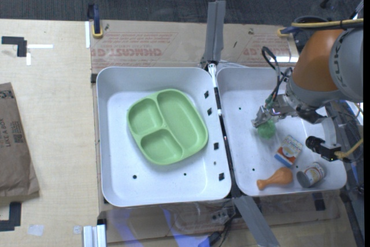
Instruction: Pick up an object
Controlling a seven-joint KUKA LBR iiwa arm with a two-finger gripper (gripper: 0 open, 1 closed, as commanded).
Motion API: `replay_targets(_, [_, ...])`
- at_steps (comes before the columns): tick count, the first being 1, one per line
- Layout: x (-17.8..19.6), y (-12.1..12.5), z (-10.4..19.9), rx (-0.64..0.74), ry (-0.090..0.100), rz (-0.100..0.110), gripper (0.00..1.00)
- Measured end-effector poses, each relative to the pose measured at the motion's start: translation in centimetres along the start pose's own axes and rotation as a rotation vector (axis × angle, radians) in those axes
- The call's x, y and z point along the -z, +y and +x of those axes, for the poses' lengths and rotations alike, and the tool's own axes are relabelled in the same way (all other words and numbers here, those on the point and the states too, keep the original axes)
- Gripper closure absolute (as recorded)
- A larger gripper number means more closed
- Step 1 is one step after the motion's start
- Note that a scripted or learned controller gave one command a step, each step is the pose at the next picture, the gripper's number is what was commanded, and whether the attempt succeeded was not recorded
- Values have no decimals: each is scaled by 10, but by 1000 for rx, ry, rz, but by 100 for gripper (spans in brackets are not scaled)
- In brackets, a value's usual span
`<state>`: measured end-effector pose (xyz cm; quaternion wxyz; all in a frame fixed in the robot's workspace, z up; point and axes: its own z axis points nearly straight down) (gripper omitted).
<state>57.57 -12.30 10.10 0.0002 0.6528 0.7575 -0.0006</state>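
Reaching in from the right, bent low over the right bin [243,179].
Gripper [261,121] touching a green object [266,129]; grip state impossible to tell.

Pale green divided plate [167,126]; white bins [115,182] (both); orange-tan drumstick toy [275,179]; green object [266,129].

Two bins sit side by side on the tabletop [52,66]. The left bin [110,142] holds a divided plate [167,126] near its centre. In the right bin [237,147], the claw [261,120] sits over a small round object [266,129] near the middle. At four o'clock from that lies a small packet [288,150]; a wooden peg [275,178] and a tin [311,174] lie side by side along the near wall, at six o'clock from the packet. A paper bag [14,142] lies at nine o'clock, well apart from the bins.
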Motion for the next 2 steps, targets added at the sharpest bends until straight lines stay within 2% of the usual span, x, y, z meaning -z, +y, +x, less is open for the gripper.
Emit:
replay_targets(1, [141, -27, 47, 23, 0, 1, 100])
replay_targets(2, [195, -68, 81, -189, -1, 1, 100])
